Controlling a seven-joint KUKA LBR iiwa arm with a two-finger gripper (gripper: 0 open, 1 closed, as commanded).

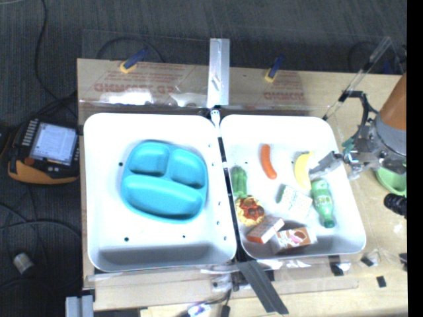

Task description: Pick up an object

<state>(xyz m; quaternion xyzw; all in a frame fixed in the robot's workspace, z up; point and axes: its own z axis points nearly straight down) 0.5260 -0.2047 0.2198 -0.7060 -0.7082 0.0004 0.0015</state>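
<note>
Clutter at the pincer (pixel 328 163) keeps you from reading its state: grey metal parts at three o'clock blur together over the right white bin's (pixel 344 144) rim, and I cannot tell whether it has hold of anything. Much of the grey arm with the orange band (pixel 395 114) is cut off by the frame, so you see just the wrist leaning in toward nine o'clock over the pale wooden worktop (pixel 377 84). The yellow banana (pixel 301 168) lies just beside the tip, at its nine o'clock; the green plastic bottle (pixel 322 203) sits at its six. At ten o'clock of the banana you find the orange carrot-shaped piece (pixel 268 160). Small boxes (pixel 291 238) crowd the bin's six o'clock edge, labels too small to read. The blue divided tray (pixel 165 180) rests in the left white bin (pixel 106 243).
</note>
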